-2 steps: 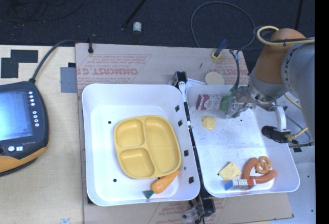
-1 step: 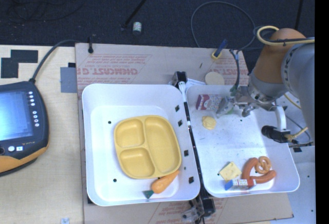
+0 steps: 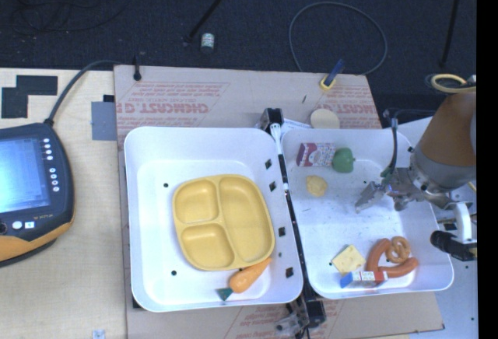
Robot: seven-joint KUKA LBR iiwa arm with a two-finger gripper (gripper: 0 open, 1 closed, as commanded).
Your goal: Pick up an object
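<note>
I see my gripper [image 3: 373, 197] low over the right bin [image 3: 436, 283], its fingers [image 3: 364, 204] spread apart with nothing between them. Nearest to it are a small yellow lump [image 3: 316, 186] and a green ball [image 3: 343, 160]. Toward the bin's near edge, the sausage [image 3: 387, 261] lies curved, its long axis running roughly left to right, beside a pretzel [image 3: 400, 247].

This was a robotics lab: a grey handheld control pendant with a lit screen [image 3: 29, 188] lay at left, black cables [image 3: 339, 33] trailed far behind two shallow white bins [image 3: 146, 174].
</note>
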